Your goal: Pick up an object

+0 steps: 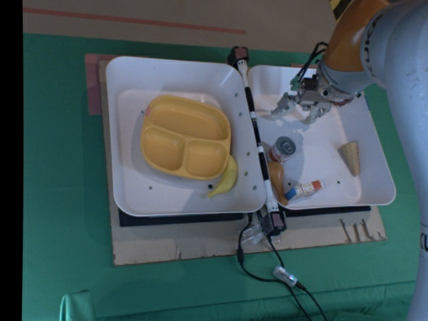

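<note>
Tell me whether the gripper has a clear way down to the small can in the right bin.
Probably yes. The gripper hangs over bare bin floor just above the can, with nothing between them; an orange object crowds the can's near side.

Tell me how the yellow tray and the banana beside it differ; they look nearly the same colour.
The yellow tray is broad and flat with three compartments; the banana is a slim, curved, solid piece. The tray takes up much of the left bin, while the banana is far smaller, tucked against the tray's lower right corner. The tray's yellow is slightly more orange than the banana's. Both lie in the same bin, away from the gripper.
</note>
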